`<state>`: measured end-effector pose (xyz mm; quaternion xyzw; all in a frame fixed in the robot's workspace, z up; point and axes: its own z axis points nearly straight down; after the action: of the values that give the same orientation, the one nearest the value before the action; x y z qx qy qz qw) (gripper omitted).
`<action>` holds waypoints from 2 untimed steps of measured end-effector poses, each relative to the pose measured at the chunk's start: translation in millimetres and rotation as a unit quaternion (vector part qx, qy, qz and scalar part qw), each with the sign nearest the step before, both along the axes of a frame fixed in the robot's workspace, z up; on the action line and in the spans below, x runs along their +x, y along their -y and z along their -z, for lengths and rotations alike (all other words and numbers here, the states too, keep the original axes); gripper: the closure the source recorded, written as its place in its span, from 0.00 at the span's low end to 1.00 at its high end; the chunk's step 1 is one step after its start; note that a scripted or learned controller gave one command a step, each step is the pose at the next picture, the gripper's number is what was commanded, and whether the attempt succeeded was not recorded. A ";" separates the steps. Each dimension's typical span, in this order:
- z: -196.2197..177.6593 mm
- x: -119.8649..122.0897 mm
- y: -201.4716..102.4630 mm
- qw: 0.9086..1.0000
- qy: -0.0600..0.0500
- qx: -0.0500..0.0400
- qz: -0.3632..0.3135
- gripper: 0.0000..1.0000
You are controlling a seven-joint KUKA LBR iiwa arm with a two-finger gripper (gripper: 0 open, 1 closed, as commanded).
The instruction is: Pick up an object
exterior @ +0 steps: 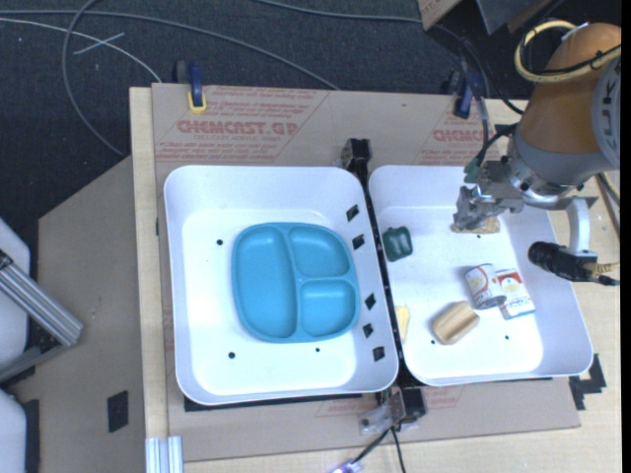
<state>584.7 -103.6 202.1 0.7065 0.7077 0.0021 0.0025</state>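
Left to right, you have one blue three-compartment plastic tray [294, 282] in the left white bin [187, 264]; the right white bin [552, 348] holds one dark green lump [397, 243], one tan bread-like block [454, 322] and one red-and-white packet [496, 288]. Your jaws [477, 217] hover at that bin's far side; whether they're open or closed, I cannot tell. Judging by this, nothing's lifted yet, so the whole pick remains.

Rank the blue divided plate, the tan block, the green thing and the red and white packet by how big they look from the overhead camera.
1. blue divided plate
2. red and white packet
3. tan block, close to the packet, so unsure
4. green thing
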 end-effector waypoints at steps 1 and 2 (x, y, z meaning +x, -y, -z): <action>-13.9 10.8 -48.3 1.000 -0.002 0.001 -0.002 1.00; -17.0 7.3 -102.3 1.000 -0.004 0.002 -0.002 1.00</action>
<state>592.1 -1.3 219.1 0.7048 0.7094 0.0010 -0.0015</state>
